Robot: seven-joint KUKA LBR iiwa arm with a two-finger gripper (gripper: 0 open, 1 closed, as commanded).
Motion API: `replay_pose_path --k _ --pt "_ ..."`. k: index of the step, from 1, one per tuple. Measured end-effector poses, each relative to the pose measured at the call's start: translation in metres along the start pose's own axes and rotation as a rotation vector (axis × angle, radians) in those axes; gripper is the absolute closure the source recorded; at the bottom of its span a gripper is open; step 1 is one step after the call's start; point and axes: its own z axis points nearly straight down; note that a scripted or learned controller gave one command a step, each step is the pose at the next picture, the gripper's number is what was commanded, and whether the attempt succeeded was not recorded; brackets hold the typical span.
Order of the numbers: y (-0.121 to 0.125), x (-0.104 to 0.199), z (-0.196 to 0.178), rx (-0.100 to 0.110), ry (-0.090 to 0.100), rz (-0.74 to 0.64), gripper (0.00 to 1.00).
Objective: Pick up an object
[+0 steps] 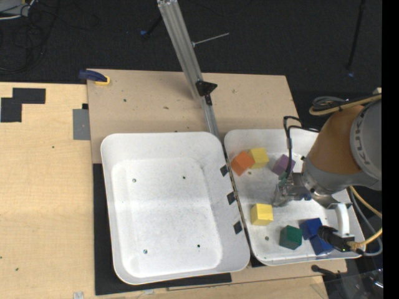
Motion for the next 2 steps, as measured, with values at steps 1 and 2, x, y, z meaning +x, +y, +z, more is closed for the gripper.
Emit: replay_pose_path --k 1,2 --pt "-0.008 -0.007 -0.049 -0.003 -0.003 -0.002 1.00" --pt "-0.010 -0.006 -0.111 -0.006 -0.003 -0.011 1.00"
